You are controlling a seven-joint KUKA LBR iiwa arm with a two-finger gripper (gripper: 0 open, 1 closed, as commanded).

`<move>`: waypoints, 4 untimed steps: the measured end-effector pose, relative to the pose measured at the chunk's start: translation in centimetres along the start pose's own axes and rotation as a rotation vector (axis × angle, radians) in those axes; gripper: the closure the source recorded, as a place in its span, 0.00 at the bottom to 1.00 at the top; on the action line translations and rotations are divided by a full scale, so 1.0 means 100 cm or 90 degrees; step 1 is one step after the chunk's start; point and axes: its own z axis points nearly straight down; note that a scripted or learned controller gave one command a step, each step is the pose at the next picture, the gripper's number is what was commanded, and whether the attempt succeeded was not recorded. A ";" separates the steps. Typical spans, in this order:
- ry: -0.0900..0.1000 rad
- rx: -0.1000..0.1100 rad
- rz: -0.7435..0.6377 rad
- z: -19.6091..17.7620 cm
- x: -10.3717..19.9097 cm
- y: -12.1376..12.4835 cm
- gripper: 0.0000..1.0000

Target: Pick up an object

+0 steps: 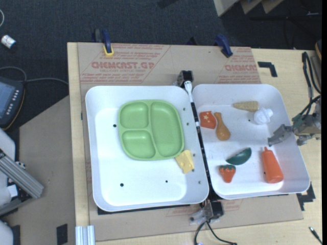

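My end effector (pixel 282 135) hangs at the right rim of the right bin (pixel 286 188), reaching in from the right side of the view. It is a grey shape with its tip pointing left and down over the white floor of the bin; the view is too coarse for me to tell how far it is parted, and nothing shows between its tips.

Just below and slightly left of my tip lies an orange bottle-like object (pixel 272 166), lengthwise along the bin's right side, apart from me. Up and to the left sits a small white crumpled item (pixel 262 117), and beside that a tan wedge (pixel 246 105) near the bin's far wall. Toward the middle of this bin lie a dark green curved piece (pixel 239 156) and, below it, a small red strawberry-like toy (pixel 228 173). By the left wall of the bin sit a red block (pixel 207 119) and a brown pear-shaped piece (pixel 222 127), touching or nearly so.

The left bin (pixel 102 188) holds a green divided plate (pixel 151 129), and a yellow piece (pixel 185 161) lies against the plate's lower right corner. Both bins rest side by side on the desk (pixel 82 65).
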 end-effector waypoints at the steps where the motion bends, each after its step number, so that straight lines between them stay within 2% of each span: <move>1: -0.002 -0.008 -0.002 -0.006 0.000 0.003 0.00; 3: 0.000 -0.004 -0.003 0.091 0.013 0.006 0.00; 4: -0.001 -0.005 -0.003 0.109 0.014 0.006 0.00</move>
